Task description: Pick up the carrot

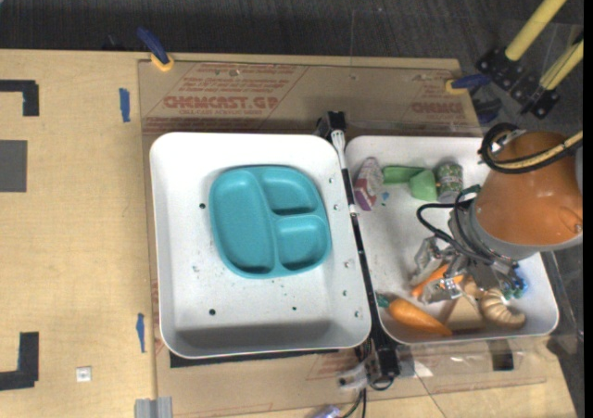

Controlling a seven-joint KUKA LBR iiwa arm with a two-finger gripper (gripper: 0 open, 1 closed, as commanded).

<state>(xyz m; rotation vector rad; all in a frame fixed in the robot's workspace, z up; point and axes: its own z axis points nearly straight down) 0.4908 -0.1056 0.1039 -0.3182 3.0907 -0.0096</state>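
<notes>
Orange and big, the band of the grey robot arm (533, 198) sat highest up, closest to the camera, over the right white bin (548, 310). Under it, the metal two-finger gripper (443, 279) pointed down into that bin. Wires and shiny parts hid the tips, so I could not tell if it was open or closed, and I saw nothing held in it.

Down on the bin floor lay the long orange carrot (416, 316), in the corner closest to the front, near the wall between the two bins. It lay just beside the gripper, a little to the left and in front of it. A tan lumpy toy (489, 305) sat right by the carrot, under the arm.

Farther back in the same bin lay a green toy (412, 178), a small pink and clear thing (367, 183) and a little grey can (449, 176).

Off to the left, the other white bin (181, 249) had a teal plastic plate with three parts (270, 220) in it.

What could go wrong? The carrot was tight against the wall and the corner, so one finger might bump the wall and not fit around it. The carrot was smooth and could roll or slip away. The gripper might also grab the tan toy by mistake.
</notes>
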